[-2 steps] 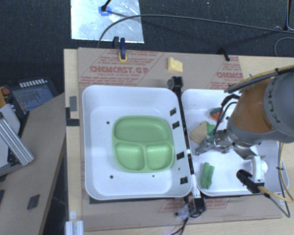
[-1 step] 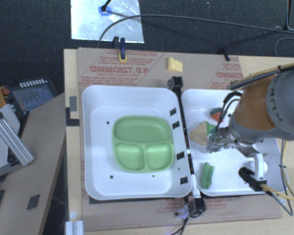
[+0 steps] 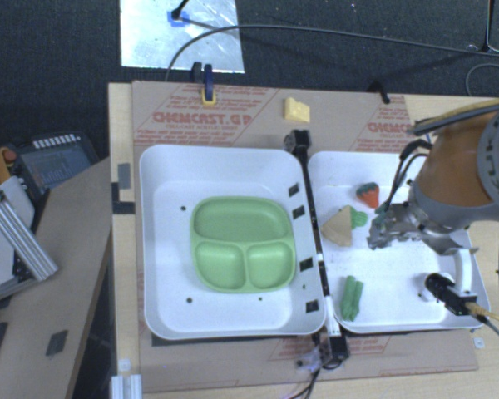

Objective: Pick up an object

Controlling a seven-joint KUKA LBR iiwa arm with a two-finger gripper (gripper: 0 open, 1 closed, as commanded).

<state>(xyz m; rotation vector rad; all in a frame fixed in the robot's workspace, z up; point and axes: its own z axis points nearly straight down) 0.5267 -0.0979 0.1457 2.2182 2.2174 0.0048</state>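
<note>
Green beans (image 3: 350, 297) lie at the right bin's (image 3: 399, 310) front left corner. I've got the gripper (image 3: 386, 231) low mid-bin, just beside the tan wedge (image 3: 339, 227); whether it's open or closed I cannot tell. My worry: it nudges the wedge toward the carrot (image 3: 368, 193) instead of straddling it.

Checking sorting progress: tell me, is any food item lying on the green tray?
No, the green tray in the left bin carries nothing.
</note>
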